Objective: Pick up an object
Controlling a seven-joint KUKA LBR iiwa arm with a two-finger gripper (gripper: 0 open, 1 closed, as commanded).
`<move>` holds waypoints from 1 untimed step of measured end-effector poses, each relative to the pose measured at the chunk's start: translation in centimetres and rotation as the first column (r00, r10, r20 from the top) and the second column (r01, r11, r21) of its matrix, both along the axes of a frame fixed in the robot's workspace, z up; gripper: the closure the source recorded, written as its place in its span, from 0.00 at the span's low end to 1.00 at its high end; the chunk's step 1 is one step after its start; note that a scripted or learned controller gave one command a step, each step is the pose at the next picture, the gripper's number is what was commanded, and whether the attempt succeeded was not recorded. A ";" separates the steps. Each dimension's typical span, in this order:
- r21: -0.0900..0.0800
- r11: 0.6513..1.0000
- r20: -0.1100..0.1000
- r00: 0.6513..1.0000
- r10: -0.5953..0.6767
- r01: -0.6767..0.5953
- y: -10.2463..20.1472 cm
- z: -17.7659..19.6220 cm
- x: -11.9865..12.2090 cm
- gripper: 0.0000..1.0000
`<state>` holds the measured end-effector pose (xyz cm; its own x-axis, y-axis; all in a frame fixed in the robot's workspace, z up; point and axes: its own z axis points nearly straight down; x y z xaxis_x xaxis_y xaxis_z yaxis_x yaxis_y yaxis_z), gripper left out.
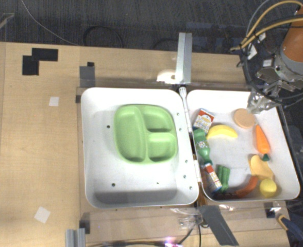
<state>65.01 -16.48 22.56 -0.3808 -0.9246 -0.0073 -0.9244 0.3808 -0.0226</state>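
Your hand (258, 103) hovers at the right bin's (290, 153) 1 o'clock corner; can't tell its opening. Nearest: tan disc (244, 118) just beside, probably light, stiff, flat; pinch across its edges.

Worktop (33, 153) carries two white bins. Left bin (97, 179) holds a green divided tray (144, 133). Right bin (288, 181) holds toy food: banana (222, 133), carrot (262, 140), lemon (268, 188), round tan disc (243, 118). Hand (259, 103) hangs over the right bin's far corner, beside the disc.
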 end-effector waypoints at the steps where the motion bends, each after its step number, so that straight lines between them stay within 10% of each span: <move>1: 0.003 1.000 -0.012 1.000 -0.002 0.002 -0.1 -0.7 -0.3 0.00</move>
